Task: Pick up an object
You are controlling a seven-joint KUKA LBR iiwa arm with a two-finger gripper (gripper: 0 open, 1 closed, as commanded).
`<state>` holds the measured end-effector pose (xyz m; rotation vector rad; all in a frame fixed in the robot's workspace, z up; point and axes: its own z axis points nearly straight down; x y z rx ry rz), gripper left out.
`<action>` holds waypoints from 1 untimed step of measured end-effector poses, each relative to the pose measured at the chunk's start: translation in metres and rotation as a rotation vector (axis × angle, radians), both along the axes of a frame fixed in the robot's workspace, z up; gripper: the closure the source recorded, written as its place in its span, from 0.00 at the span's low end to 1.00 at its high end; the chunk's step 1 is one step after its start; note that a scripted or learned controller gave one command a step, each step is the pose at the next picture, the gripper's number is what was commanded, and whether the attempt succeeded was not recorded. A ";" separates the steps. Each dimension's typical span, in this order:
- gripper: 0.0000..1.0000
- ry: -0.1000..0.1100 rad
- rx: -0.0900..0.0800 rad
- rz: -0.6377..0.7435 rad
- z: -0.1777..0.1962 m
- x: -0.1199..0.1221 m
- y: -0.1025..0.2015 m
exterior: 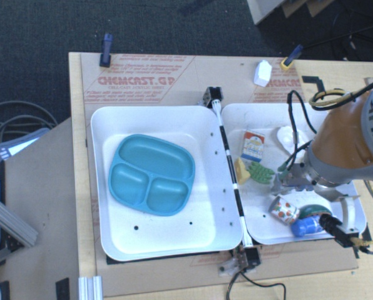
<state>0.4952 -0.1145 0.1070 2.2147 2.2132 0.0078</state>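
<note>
We see the jaws (285, 181) low in the right bin (261, 230), whether spread or pressed together we cannot tell. A green object (259, 171) lies just left; a patterned cup (285, 210) just nearer.

The bench (136, 80) is topped with brown board printed in red lettering. Two shallow white bins sit directly on it, touching side by side: the left bin (111, 224) and the right bin (261, 230). A blue clamp (106, 49) grips its far edge.
</note>
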 end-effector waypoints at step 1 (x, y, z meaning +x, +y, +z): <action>1.00 0.010 0.003 0.000 0.084 -0.016 -0.011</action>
